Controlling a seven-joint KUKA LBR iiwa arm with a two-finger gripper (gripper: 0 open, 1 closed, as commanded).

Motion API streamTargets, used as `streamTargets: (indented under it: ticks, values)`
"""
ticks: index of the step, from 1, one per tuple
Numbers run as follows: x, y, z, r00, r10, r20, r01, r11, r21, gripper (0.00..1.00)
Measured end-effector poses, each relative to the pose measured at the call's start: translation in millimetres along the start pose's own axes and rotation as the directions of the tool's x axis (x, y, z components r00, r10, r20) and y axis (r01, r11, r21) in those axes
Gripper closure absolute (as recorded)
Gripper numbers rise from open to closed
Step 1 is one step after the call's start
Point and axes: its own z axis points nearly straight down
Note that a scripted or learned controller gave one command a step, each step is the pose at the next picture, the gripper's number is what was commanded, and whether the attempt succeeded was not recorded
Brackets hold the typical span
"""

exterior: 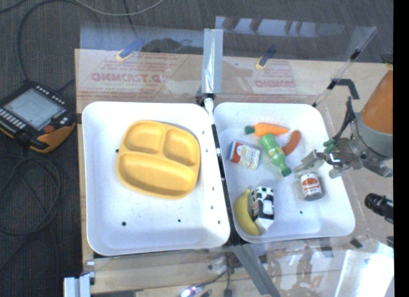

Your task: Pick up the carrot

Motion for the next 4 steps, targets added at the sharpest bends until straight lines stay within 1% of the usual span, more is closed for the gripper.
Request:
streamTargets:
  ticks: [1,2,3,4]
  values:
    - [82.3,70.4,40.6,0.999,0.052,0.000,-0.052,0.999,0.000,0.00]
    - [52.0,150.1,13.9,0.992,-0.126,0.006,0.126,0.992,0.000,0.00]
    - [42.0,176.2,135.8,0.948,-0.318,0.008,0.318,0.948,-0.004,0.00]
    - [42.3,177.5,124.9,0.948,-0.319,0.012,0.319,0.948,-0.007,1.00]
